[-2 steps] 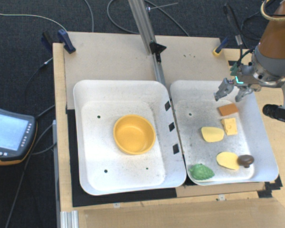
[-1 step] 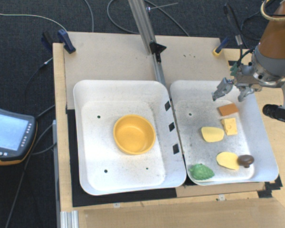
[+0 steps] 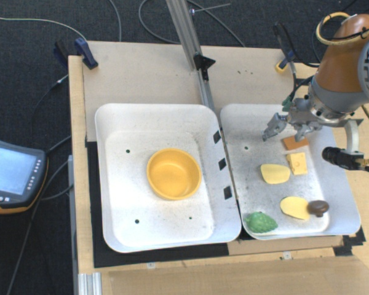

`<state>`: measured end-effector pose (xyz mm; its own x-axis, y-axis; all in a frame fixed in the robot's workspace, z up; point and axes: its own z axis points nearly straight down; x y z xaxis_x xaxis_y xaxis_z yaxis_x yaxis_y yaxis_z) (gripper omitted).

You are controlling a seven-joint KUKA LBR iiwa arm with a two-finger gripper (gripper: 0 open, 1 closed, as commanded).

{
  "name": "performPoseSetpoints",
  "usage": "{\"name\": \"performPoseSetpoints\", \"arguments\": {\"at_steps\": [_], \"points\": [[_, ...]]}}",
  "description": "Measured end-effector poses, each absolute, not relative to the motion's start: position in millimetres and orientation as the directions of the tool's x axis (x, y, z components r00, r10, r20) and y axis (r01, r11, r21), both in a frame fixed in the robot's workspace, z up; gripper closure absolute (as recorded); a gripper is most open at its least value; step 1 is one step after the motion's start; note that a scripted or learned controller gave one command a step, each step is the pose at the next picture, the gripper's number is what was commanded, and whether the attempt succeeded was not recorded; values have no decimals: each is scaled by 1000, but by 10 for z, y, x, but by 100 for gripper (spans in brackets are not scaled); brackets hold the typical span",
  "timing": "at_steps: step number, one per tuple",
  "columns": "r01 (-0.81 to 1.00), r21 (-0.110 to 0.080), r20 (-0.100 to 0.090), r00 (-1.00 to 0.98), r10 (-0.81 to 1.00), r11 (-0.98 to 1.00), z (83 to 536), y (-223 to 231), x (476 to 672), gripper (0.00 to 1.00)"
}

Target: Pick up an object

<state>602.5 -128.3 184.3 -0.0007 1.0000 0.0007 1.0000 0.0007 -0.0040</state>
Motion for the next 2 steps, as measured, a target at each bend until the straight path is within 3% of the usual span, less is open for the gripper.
{"name": "performPoseSetpoints", "arguments": {"at_steps": [2], "points": [[1000, -4, 1, 0, 1000, 0, 935, -1280, 5916, 0]]}}
